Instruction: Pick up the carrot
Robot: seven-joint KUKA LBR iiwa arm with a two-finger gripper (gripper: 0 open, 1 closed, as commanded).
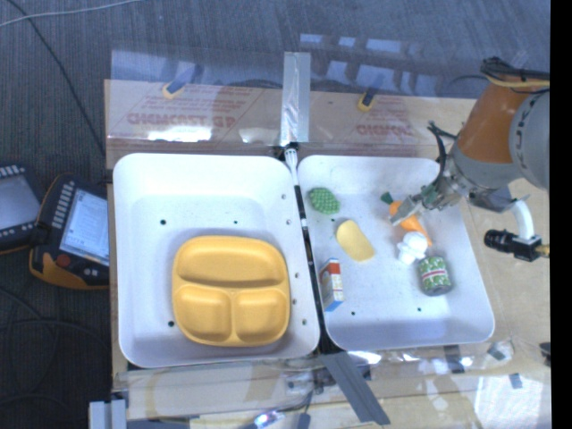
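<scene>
**End effector parked right on top of the carrot in the right bin**

So here's what we're looking at. The arm (500, 132) comes in from the right side and its end effector (420, 206) sits low over the right bin (465, 320), near that bin's far right part. The carrot (413, 223) is just below and touching-close to the end effector, an orange bit lying on the bin floor with a small green stub (387, 198) on the far side of the tool. We honestly can't tell if the fingers are apart or together, it's too small and cluttered there, and we can't see the carrot between them.

Just beneath the carrot, on the near side of the end effector, is a small white object (409, 250), and just past that a green patterned can (434, 273). To the left of the end effector we've got a yellow lemon-like piece (355, 239), a green round thing (323, 201) further left and up, and a small red and white carton (332, 282) by the divider.

Way off to the left, the other bin (143, 204) holds a yellow divided tray (231, 289). Both bins sit on the counter (206, 114).
</scene>
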